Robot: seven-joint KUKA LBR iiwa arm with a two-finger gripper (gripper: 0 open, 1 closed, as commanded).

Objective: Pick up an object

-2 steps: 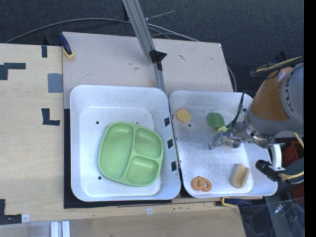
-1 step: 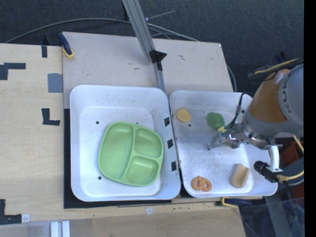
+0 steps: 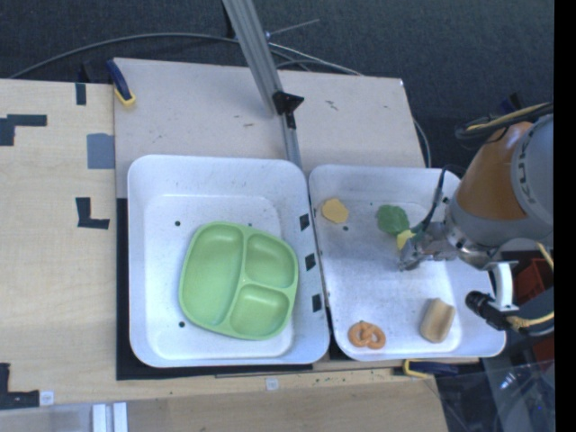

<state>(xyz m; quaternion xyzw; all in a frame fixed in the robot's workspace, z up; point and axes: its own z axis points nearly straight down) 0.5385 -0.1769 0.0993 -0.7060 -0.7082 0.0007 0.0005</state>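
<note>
**Pincer low in right bin, by the green piece**

My pincer sits low in the right bin, toward its right edge. Fingers are small and dark from above; I cannot tell how far apart they stand, or whether they hold anything. Green piece lies just beside, up-left, with a yellow bit between. Yellow lump near the left edge. Pretzel and tan block along the near edge. Left bin carries a green plate.

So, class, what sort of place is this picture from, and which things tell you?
Probably a robot test bench in a lab: a robot arm reaches over two white bins, one holding a green plate, the other small toy foods.
</note>
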